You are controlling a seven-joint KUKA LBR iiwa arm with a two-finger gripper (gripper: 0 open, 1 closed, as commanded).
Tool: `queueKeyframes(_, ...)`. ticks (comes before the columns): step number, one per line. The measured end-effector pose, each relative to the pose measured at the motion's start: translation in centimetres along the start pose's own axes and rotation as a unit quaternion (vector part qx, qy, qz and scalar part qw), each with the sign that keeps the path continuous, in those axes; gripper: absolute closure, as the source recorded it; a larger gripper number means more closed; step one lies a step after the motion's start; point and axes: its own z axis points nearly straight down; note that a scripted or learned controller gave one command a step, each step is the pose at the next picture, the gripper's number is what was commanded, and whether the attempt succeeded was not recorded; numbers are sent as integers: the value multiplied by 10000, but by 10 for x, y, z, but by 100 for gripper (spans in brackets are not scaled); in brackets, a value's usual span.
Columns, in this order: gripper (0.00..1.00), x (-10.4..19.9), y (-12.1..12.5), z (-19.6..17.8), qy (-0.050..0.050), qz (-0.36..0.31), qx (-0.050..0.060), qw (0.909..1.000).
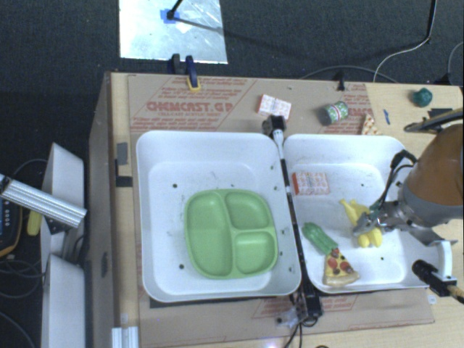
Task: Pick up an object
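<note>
- My arm [438, 183] comes in from the right, orange band over the right bin [341, 151], wrist low over that bin's right half.
- My gripper [368, 225] sits down at the yellow toy bananas [355, 212], touching or just above them. Can't tell which.
- Whether the gripper is open, closed or clamped on anything: can't tell, the tip is too blurred against the yellow pieces.
- More yellow pieces [370, 238] lie just below the gripper tip, likely part of the same banana bunch.
- Other candidates in the right bin: a green toy vegetable [317, 236] lying diagonally near the left wall, and a toy pizza slice [338, 267] touching its lower end, near the front wall.
- A white card with red print [310, 183] lies flat in the bin's back-left area, apart from the rest.
- Left bin [167, 158] holds a green three-compartment plate [232, 233], lying flat, right of centre.
- Outside the bins, on the cardboard bench top [217, 100]: a small green can [336, 112] on its side, a white tag with red print [274, 106] and a blue-yellow clamp [191, 71] at the back edge.
</note>
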Motion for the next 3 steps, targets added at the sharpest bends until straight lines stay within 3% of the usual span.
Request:
queueKeyframes(1, 100, 20, -11, -54, -1, -5, 15, 10000)
queueKeyframes(2, 100, 90, 51, -102, 5, -9, 15, 10000)
queueKeyframes(3, 100, 145, 30, -126, 6, -11, 26, 10000)
